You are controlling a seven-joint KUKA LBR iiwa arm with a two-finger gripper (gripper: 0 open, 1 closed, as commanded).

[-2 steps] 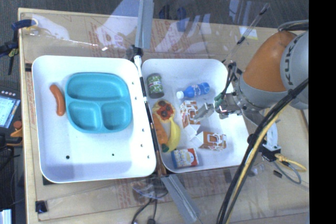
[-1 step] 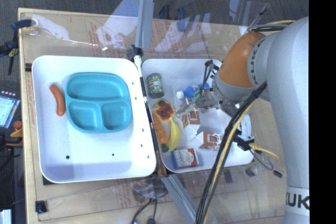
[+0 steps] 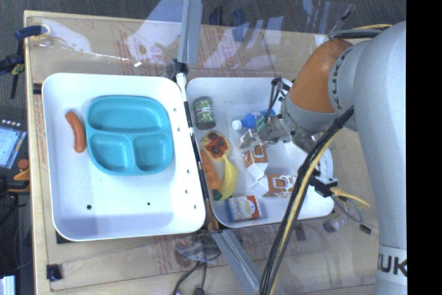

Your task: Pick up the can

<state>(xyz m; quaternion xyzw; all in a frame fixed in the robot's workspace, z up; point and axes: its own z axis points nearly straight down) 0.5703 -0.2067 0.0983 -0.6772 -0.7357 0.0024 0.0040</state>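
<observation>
**Q:** Where does the can lie from the gripper?

**A:** Toward the camera view's left. The small dark can (image 3: 204, 112) sits in the right bin (image 3: 228, 86), near its upper left corner, just beside the wall shared with the left bin (image 3: 62, 197). It looks to stand upright, top facing the camera. The gripper (image 3: 264, 126) hangs over the bin's middle, near the can but apart from it. Whether it is open or closed, I cannot tell.

**Q:** What is around?

**A:** Below the can lie a banana (image 3: 228, 176), a carrot (image 3: 211, 169) and small cartons (image 3: 257, 155). Between gripper and can, the floor looks bare, so the path seems free. A blue divided tray (image 3: 131, 133) and a sausage (image 3: 76, 131) rest in the left bin.
</observation>
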